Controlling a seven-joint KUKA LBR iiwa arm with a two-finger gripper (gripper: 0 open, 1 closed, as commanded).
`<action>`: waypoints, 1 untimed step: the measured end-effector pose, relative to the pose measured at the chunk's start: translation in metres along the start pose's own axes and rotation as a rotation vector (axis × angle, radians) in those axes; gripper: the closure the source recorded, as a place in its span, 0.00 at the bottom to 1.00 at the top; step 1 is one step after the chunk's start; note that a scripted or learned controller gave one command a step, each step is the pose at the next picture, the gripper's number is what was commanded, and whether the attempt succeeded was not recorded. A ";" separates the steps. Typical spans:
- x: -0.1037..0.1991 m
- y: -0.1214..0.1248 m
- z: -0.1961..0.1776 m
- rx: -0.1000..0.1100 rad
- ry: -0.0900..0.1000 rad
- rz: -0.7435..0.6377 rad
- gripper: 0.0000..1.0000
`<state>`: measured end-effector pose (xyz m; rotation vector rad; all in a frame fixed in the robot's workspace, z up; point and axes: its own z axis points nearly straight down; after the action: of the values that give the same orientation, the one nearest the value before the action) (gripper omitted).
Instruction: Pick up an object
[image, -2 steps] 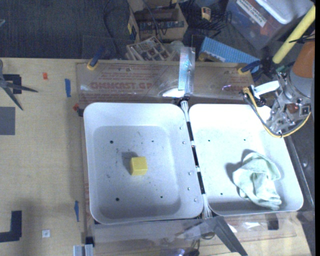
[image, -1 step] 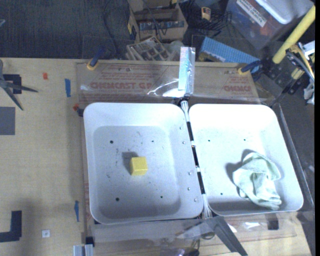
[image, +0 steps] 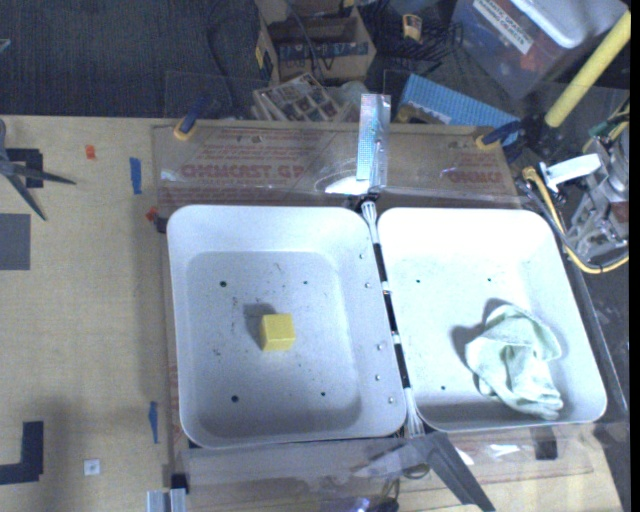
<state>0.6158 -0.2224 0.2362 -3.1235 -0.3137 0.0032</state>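
A small yellow block (image: 278, 332) lies near the middle of the left white bin (image: 190, 240). A crumpled white and pale green cloth (image: 517, 360) lies in the near right part of the right white bin (image: 450, 225). My gripper (image: 603, 205) hangs at the right edge of the view, beyond the right bin's far right corner, among yellow cables. It is well away from both the block and the cloth, and nothing shows in it.
A clear plastic sheet with red lettering (image: 270, 170) lies behind the bins, with an upright metal strip (image: 373, 140) at its middle. A yellow pole (image: 592, 62) slants at the top right. Boxes and cables crowd the floor behind the bench.
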 end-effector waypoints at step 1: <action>-0.093 -0.016 -0.098 -0.002 0.001 -0.020 1.00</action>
<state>0.5220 -0.2254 0.3343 -3.1219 -0.3451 0.0009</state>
